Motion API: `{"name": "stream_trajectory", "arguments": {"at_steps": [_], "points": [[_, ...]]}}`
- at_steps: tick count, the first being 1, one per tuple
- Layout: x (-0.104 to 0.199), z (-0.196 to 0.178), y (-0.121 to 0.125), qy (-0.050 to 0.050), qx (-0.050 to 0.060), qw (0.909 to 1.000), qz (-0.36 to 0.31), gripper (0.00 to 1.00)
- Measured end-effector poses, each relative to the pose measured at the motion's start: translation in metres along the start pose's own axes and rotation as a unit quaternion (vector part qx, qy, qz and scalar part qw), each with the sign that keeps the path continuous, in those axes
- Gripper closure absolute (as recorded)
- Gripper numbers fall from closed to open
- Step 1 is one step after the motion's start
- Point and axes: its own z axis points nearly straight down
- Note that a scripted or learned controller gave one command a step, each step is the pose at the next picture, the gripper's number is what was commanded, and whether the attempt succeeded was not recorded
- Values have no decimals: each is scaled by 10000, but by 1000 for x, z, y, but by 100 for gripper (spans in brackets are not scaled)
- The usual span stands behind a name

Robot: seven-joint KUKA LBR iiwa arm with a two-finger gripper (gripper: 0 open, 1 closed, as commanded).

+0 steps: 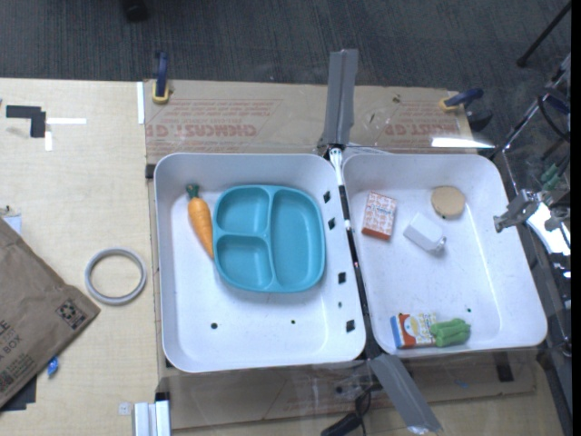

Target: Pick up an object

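In the left bin (172, 271), a carrot (200, 223) lies at 9 o'clock, right beside a blue plate (270, 239). In the right bin (513, 280), a red box (379, 216), a white block (424, 236) and a tan disc (448, 202) sit near 12 o'clock. A green toy (451, 332) lies at 6 o'clock.

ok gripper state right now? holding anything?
Gripper: at the right bin's right edge, over the rim; open or closed cannot be told, and nothing can be seen held in it.
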Motion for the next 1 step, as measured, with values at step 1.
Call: {"name": "stream_trajectory", "arguments": {"at_steps": [1], "points": [[63, 134, 6, 3, 0, 9953, -968, 0]]}}
